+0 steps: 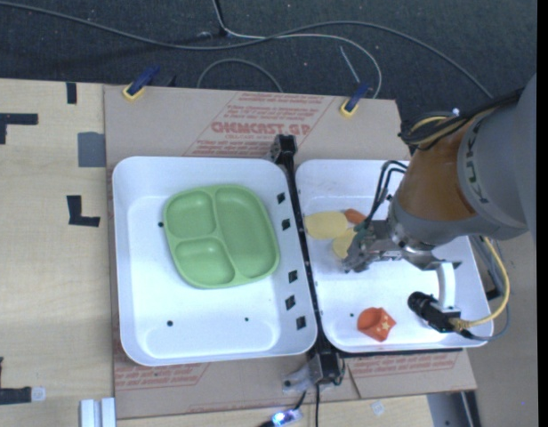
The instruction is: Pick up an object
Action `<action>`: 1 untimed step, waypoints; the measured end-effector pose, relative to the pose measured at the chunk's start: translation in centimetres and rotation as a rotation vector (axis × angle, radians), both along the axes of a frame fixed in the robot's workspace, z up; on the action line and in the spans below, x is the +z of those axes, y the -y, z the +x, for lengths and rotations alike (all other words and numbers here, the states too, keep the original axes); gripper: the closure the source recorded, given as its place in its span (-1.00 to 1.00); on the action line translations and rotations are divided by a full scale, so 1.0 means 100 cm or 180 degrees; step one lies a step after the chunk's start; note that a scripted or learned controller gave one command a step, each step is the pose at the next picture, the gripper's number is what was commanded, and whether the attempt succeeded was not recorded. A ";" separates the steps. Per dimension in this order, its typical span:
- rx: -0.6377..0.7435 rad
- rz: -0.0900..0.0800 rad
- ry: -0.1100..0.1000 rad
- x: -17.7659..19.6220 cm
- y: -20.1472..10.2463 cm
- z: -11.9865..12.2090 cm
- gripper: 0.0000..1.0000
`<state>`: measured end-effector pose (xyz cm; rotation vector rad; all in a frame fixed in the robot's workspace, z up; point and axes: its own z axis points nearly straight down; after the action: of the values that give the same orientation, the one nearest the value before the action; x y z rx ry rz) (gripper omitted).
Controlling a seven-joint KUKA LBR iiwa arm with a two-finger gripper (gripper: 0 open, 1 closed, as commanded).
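In the right bin [327, 327] the gripper [354, 254] is low over a cluster of small objects. A pale yellow object [323, 225] lies just left of it, near the bin's left wall. A small orange piece [354, 215] shows above the gripper, and another yellowish piece [342, 245] lies right at the gripper's tip. Close to the front wall rests a red object [376, 324], well apart from the gripper. The arm's wrist hides whatever sits directly under it.
The left bin [132, 265] holds a green divided plate [221, 236]. A black divider [296, 256] runs between the bins. The arm's grey body with its orange band [439, 185] covers the right bin's far right side. A black cable end [430, 311] hangs near the front right.
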<state>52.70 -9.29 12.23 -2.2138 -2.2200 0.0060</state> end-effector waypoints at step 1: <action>-0.0006 -0.0005 0.0025 0.041 0.003 -0.002 1.00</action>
<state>52.55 -9.55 16.37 -2.2207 -2.2225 -0.0007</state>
